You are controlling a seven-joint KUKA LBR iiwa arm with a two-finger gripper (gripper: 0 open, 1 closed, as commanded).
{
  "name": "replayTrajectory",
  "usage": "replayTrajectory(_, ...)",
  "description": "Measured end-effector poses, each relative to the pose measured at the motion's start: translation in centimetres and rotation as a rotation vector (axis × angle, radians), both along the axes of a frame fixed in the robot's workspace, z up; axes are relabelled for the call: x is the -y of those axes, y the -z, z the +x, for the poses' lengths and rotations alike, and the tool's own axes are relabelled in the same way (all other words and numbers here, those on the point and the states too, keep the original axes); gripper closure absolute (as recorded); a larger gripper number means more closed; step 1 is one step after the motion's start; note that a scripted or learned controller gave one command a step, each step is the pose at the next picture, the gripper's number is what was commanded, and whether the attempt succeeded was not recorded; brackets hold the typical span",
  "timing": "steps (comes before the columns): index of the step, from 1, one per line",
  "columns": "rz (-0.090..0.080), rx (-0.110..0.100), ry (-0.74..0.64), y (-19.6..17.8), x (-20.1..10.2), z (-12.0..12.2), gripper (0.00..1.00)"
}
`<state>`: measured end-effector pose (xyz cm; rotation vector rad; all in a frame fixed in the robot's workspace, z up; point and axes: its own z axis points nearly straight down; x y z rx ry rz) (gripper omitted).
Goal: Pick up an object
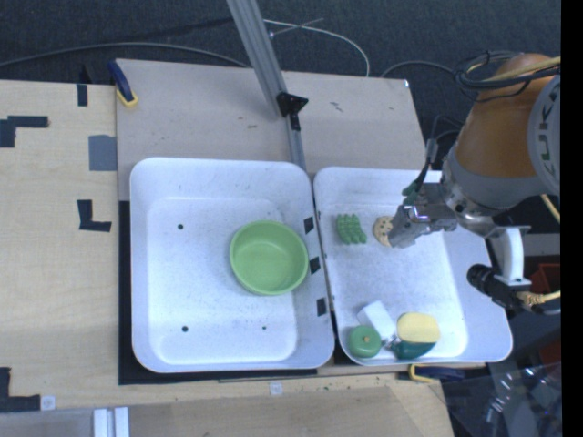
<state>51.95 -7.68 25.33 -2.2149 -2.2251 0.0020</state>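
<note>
Small tan object (383, 230) in right bin (474, 335)

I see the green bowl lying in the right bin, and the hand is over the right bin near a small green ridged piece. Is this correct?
Not quite. The camera view shows the green bowl in the left bin, not the right one. The rest holds: the hand is over the right bin, near the small green ridged piece.

Gripper (401, 232) low in right bin (455, 289), touching a small tan object (383, 231) at its tip. Green studded block (350, 228) just beyond the tip. Green bowl (269, 257) farther out, left bin (164, 271). Yellow, green and white items (396, 332) cluster nearer camera, well apart.
</note>
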Motion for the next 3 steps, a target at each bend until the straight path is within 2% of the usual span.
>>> replayTrajectory(1,0.001,-0.001,-0.002,1.5,-5.0,0.1,1.00)
replayTrajectory(3,0.001,-0.001,-0.003,1.1,-15.4,-0.1,1.00)
